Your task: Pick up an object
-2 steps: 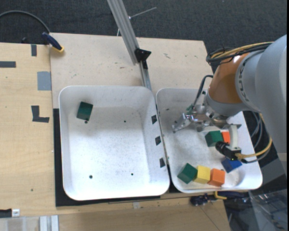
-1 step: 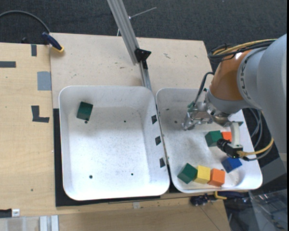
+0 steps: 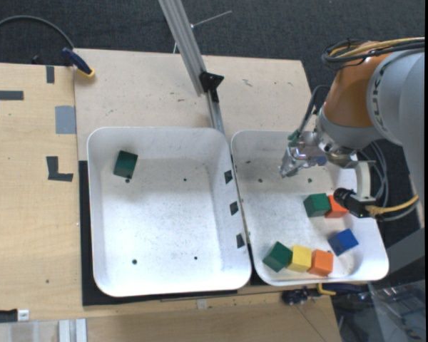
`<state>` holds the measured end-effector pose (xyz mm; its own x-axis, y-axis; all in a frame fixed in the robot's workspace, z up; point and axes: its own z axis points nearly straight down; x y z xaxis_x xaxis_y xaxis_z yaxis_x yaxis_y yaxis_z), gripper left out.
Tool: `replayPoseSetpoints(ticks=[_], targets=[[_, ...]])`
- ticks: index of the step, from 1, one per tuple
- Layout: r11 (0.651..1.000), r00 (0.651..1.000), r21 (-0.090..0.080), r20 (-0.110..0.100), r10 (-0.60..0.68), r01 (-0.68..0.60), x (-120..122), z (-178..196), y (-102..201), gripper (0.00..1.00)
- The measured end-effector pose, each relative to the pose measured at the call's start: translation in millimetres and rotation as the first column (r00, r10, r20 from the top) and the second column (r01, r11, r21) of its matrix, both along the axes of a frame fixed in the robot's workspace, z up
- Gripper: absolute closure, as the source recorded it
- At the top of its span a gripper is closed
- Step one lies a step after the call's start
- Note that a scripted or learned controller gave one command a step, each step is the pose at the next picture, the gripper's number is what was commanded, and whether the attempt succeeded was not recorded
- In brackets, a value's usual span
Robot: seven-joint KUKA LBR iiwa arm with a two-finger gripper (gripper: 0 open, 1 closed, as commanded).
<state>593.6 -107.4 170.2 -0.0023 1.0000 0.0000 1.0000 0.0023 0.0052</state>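
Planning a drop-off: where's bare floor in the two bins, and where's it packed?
Left bin: bare everywhere except the dark green block near its far-left corner. Right bin: free strip beside the divider, below the gripper. Crowded: near-right corner, with the blue block and others.

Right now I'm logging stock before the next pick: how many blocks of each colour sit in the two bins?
Green: 3
Orange: 2
Yellow: 1
Blue: 1
Total: 7
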Motion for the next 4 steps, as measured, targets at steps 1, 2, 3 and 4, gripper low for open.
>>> replayPoseSetpoints(ticks=[1,2,3,4], targets=[[1.0,1.0,0.0,-0.001,0.0,0.0,7,46,-3,1.0],[1.0,1.0,-0.001,-0.001,0.0,0.0,8,95,-3,1.0],[1.0,1.0,0.001,-0.008,0.003,-0.003,-8,80,51,1.0],[1.0,1.0,0.001,-0.009,0.005,-0.004,-31,78,110,1.0]])
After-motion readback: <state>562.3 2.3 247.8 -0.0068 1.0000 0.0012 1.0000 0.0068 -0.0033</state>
